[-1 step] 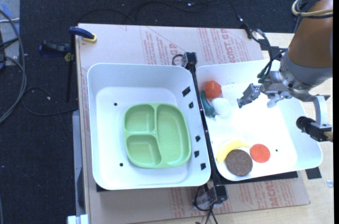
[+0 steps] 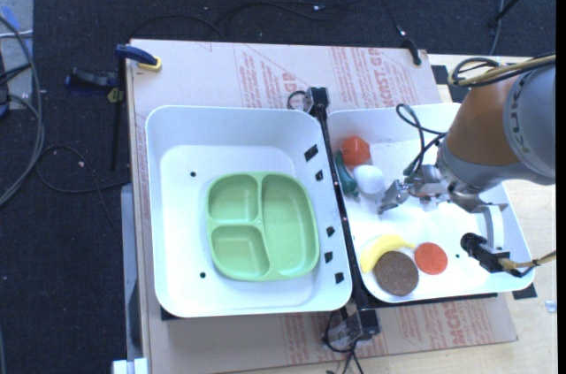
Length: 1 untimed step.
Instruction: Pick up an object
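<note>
The right white bin (image 2: 495,284) holds several small objects. An orange-red piece (image 2: 355,149) lies at its far left, with a white and teal item (image 2: 363,179) just in front of it. Near the front edge are a yellow banana-like piece (image 2: 378,248), a brown disc (image 2: 397,272) and a red-orange disc (image 2: 431,257). My gripper (image 2: 395,196) hangs over the middle of this bin, pointing left. It sits just right of the white and teal item and above the banana. Nothing shows in its grasp.
The left white bin (image 2: 168,187) carries a green divided plate (image 2: 263,225). A black divider with clips (image 2: 329,187) runs between the bins. The grey and orange arm (image 2: 495,133) covers the right bin's far right part. Cables (image 2: 416,129) loop beside the wrist.
</note>
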Available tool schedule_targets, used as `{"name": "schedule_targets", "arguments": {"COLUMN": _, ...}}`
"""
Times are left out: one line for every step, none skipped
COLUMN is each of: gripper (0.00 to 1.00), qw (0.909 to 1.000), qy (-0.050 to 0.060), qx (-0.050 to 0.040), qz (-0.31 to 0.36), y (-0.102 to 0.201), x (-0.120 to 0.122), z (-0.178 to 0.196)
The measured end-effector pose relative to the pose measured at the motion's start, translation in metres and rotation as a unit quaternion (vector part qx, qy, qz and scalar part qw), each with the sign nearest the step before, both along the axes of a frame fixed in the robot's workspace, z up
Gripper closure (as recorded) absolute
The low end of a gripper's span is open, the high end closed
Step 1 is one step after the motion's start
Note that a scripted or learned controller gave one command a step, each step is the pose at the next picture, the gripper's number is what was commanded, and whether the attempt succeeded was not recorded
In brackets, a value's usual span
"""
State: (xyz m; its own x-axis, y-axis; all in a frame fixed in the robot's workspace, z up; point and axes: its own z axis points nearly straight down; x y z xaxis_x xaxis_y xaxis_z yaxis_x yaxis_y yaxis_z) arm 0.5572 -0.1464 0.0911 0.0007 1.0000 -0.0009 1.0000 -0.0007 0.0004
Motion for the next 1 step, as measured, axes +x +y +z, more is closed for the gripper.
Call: {"name": "schedule_targets", "arguments": {"gripper": 0.0, "qw": 1.0, "qy": -0.005, "qx": -0.0004, "qz": 0.001, "y": 0.0022, "x": -0.0195, "z": 0.0056}}
